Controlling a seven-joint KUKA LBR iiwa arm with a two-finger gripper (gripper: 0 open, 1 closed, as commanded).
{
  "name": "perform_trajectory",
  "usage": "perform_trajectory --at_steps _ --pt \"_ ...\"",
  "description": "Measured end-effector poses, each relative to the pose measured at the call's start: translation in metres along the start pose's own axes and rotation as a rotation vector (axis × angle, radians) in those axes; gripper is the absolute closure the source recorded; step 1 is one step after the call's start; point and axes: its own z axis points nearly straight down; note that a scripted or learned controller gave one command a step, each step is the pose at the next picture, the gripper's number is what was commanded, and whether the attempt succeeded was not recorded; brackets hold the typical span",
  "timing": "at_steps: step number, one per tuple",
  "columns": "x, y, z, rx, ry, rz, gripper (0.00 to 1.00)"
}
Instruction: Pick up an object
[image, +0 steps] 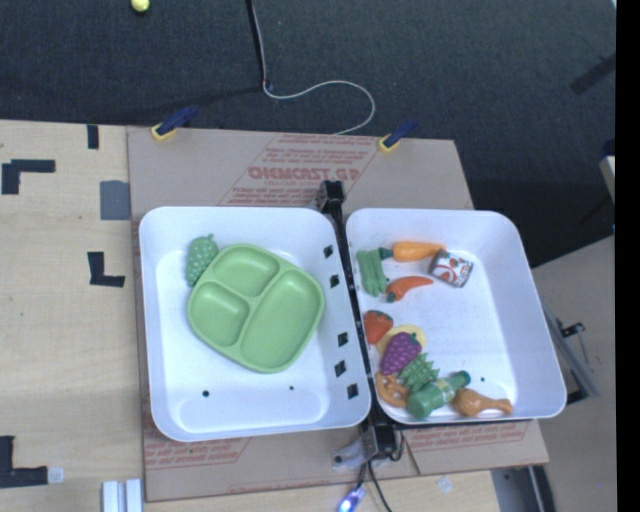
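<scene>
The right bin (505, 310) holds several toy foods along its left and front sides. An orange carrot (416, 250) lies by a small red-and-white can (451, 268) near the back. Green pea pods (371, 272) and an orange chili (408, 288) lie beside them. Further forward sit a red tomato (377, 325), purple grapes (398, 353), a leafy green vegetable (421, 371), a green cucumber (436, 397) and an orange gourd (481, 404). In the left bin (165, 300) lies a green divided plate (256, 308), with a green grape bunch (201, 257) touching its back-left edge.
A black hinge strip (344, 300) runs between the two bins. They rest on a cardboard sheet (300, 170) with yellow and blue clamps (174, 122) at the back. A white cable (320, 92) loops over the dark floor behind.
</scene>
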Motion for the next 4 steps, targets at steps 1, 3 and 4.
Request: perform_trajectory --at_steps 1,3,4 --pt "0.001 0.003 0.013 -0.001 0.0 -0.001 1.0" --pt "0.001 0.0 0.057 0.0 0.0 -0.002 1.0" --pt "0.001 0.0 0.062 -0.001 0.0 -0.002 1.0"
